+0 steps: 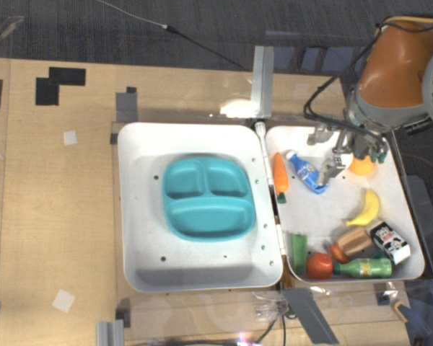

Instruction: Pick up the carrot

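- We see the carrot (pixel 279 176) lying lengthwise against the left wall of the right bin (pixel 411 215), close beside the divider where the two bins meet, orange body toward 12 o'clock and dark tip toward 6 o'clock.
- At its 3 o'clock there is a strip of bare white floor, then a blue crumpled packet (pixel 304 171) just beside it; toward 6 o'clock the floor is open down to a green block (pixel 299 251).
- The carrot's left side has no room, since the wall is right against it.
- The gripper (pixel 337 163) hangs over the upper middle of the right bin, at the carrot's 3 o'clock, apart from it; its fingers (pixel 330 170) point down next to the blue packet, and we cannot tell how far they are parted or whether they touch the packet.
- Nothing shows between the fingers.
- Beyond lie a yellow-orange fruit (pixel 362 166), a banana (pixel 367 208), a tomato (pixel 320 266) and a green bottle (pixel 364 268).
- The left bin (pixel 137 193) carries a teal divided plate (pixel 208 197).
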`<state>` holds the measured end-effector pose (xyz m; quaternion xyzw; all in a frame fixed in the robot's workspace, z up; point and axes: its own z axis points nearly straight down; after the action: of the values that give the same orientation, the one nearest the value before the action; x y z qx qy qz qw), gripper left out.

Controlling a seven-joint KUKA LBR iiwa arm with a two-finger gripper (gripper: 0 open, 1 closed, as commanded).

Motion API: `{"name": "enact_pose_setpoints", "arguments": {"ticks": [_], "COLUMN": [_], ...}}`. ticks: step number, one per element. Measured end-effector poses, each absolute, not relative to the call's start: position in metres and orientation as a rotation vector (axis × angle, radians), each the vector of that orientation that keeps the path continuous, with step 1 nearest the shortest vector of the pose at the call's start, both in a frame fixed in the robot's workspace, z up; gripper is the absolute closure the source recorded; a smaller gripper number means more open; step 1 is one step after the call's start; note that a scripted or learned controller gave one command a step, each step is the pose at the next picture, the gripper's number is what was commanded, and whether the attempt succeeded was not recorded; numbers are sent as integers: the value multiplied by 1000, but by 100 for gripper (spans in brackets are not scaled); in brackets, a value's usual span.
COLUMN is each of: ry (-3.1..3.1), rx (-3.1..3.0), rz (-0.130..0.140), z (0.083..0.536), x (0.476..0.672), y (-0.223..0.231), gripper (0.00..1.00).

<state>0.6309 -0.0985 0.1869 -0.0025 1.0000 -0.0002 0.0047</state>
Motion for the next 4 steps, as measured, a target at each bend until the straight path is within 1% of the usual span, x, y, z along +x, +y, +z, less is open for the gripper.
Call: {"name": "enact_pose_setpoints", "arguments": {"ticks": [1, 2, 3, 4], "ry": [3120, 3124, 3124, 3111], "rx": [235, -154, 24, 332], "rz": [2, -1, -4, 3], "z": [183, 89, 158, 181], "x": [671, 611, 659, 667], "y": [-81, -94, -145, -83], "gripper": [0, 0, 0, 0]}}
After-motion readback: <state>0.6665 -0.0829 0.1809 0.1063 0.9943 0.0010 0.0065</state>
